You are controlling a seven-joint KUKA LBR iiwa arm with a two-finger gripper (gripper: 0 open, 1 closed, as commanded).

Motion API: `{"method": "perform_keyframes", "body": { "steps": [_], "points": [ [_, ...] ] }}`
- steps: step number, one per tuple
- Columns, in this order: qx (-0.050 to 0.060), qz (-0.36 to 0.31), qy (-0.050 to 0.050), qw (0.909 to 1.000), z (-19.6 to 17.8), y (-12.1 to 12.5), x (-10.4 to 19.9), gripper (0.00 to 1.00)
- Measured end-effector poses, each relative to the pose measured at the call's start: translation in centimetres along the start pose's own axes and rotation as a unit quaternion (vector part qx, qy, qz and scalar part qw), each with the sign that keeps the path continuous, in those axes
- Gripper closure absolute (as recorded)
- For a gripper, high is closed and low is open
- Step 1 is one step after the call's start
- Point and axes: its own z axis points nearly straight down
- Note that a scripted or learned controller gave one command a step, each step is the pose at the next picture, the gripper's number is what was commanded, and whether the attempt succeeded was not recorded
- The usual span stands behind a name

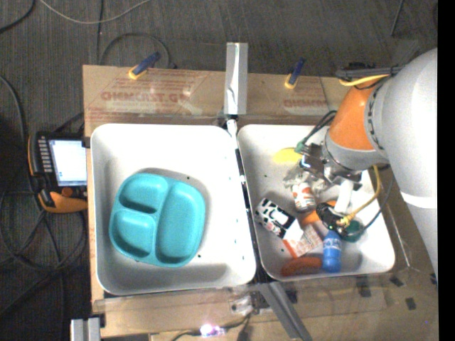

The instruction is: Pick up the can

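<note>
My tool hangs low over the upper middle of the right bin, under my orange wrist band at the right of the frame. How far it is open I cannot tell, nor whether it has hold of anything; the wrist hides that. Just below it, touching or nearly so, the can lies tilted among the clutter at the bin's centre, white and red. A yellow piece sits to the upper left of my tool. Lower down lie a black-and-white object, a blue bottle and an orange-red item. In the left bin rests a teal divided plate. Both bins stand on the surface.
</note>
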Motion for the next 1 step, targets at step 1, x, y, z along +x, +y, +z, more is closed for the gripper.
{"method": "perform_keyframes", "body": {
  "steps": [1],
  "points": [
    [0.006, 0.1, -0.002, 0.9949, -8.36, 5.12, 9.27, 1.0]
  ]
}}
